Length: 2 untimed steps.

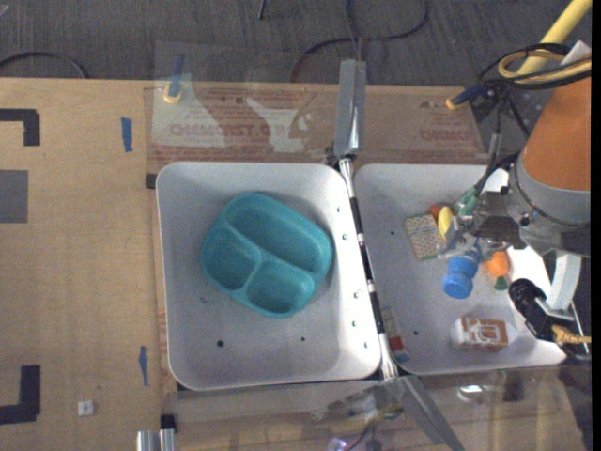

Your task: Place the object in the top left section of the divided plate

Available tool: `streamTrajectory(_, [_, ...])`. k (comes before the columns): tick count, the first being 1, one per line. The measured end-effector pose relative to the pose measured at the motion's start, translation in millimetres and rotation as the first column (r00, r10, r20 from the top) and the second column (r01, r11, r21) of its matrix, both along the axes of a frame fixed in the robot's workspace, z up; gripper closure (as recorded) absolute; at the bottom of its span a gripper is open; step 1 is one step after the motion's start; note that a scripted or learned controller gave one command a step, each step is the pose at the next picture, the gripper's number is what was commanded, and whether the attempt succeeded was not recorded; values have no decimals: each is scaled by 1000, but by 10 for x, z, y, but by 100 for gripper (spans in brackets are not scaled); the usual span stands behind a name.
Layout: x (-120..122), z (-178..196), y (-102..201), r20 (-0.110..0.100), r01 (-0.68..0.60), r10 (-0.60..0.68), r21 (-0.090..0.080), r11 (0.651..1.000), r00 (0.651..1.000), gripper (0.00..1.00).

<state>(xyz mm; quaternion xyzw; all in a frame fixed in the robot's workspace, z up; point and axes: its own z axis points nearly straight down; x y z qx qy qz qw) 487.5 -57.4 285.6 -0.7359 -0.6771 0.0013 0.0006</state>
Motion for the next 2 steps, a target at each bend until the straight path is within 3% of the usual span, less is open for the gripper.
streamTrajectory(1, [732, -346, 465, 4, -100, 100, 0, 995, 995, 100])
streamTrajectory(2, [1123, -587, 1017, 4, -112, 112, 0, 994, 994, 100])
